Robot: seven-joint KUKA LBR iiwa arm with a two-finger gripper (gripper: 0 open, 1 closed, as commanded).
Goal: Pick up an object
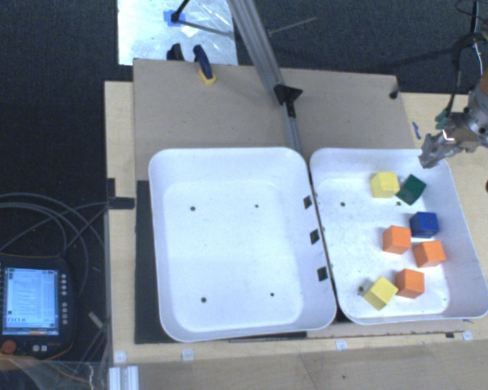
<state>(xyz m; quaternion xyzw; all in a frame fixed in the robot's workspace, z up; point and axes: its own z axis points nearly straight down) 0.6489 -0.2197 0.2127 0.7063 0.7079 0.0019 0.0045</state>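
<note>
The gripper (433,154) is seen above the far right corner of the right bin (464,299); whether it is released or clenched cannot be told. Inside this bin, blocks are scattered; the green block (411,189) is turned diagonally, touching the yellow block (384,184).

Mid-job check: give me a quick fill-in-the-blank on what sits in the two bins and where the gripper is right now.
1. All the small wooden cubes lie in the ___ white bin.
2. The number of orange cubes there is ___.
3. The dark green cube touches a ___ cube on its left.
4. The gripper hovers near that bin's ___ corner.

Missing words: right; three; yellow; top right
</note>
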